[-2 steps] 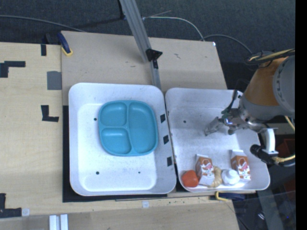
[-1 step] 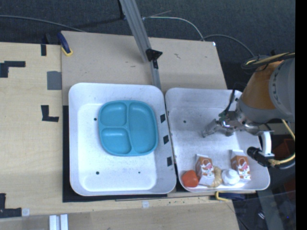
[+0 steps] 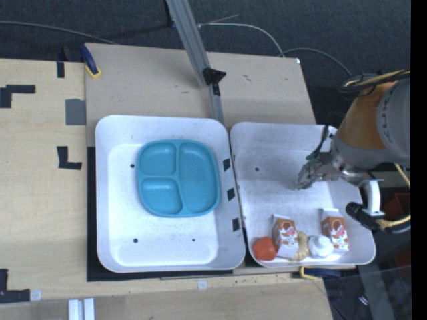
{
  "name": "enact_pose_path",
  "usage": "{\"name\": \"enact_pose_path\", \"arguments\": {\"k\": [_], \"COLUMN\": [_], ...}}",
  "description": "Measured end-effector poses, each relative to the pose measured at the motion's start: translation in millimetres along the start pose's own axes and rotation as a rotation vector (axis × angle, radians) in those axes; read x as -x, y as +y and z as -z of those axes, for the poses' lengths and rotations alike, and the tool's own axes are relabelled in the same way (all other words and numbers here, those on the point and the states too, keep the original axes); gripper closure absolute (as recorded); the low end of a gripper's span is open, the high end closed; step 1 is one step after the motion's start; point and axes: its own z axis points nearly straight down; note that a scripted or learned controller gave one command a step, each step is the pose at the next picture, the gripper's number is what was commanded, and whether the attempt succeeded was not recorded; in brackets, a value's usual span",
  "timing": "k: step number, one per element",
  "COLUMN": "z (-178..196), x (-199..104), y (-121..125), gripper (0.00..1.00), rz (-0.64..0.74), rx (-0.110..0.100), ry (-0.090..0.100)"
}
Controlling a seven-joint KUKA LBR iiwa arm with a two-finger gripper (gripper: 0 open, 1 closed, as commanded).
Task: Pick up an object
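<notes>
on the tabletop (image 3: 153, 85) sit 2 white bins: the left bin (image 3: 113, 245) holds a blue 3-compartment plate (image 3: 179, 179), and the right bin (image 3: 267, 145) has its objects bunched along the near edge: a red ball (image 3: 265, 249), 2 small cartons (image 3: 285, 235) (image 3: 334, 230), a tan piece (image 3: 303, 245) and a white item (image 3: 321, 247). the gripper (image 3: 308, 177) hangs over the right bin's bare middle, apart from them, nothing seen between its fingers, and i cannot tell whether they are spread or pressed together. the tan and white items are too small to identify.

arm (image 3: 373, 129) cut off at right, tool (image 3: 308, 177) fingers indistinct
</notes>
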Motion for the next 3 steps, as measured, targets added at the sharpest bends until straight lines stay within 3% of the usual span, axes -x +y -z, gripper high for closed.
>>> {"name": "enact_pose_path", "arguments": {"k": [3], "z": [142], "x": [-6], "y": [-9], "gripper": [1.00], "rz": [-0.001], "rx": [0.006], "ry": [-0.001]}}
